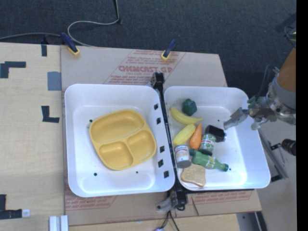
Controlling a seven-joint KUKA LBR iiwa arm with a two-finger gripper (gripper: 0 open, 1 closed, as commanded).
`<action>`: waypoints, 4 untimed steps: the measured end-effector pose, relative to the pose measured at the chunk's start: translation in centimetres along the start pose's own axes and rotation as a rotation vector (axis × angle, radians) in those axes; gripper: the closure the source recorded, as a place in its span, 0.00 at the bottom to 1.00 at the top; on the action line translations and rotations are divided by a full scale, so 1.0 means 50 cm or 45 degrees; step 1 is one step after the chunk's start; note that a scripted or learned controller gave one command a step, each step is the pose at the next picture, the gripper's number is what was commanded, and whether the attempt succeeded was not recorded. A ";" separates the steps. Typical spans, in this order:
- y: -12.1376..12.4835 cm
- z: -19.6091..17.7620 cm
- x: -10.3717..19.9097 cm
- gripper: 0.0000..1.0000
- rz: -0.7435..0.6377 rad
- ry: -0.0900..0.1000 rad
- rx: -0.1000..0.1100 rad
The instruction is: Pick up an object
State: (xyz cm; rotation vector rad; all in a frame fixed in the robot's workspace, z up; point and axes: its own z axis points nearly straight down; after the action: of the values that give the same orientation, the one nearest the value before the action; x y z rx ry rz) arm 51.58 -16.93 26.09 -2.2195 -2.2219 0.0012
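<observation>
White floor (243,146) beside right bin's rim (263,153).

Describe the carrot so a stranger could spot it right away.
Look in the right bin, in the cluster of toy food near the divider between the bins. The carrot lies between a yellow corn cob and a small green-labelled can. It is the only orange item there.
</observation>
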 end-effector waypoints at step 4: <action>0.234 0.350 0.148 0.00 -0.001 -0.003 -0.005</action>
State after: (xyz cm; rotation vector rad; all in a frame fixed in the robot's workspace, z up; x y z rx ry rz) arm 63.26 -9.49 8.58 -2.2219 -2.2260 -0.0007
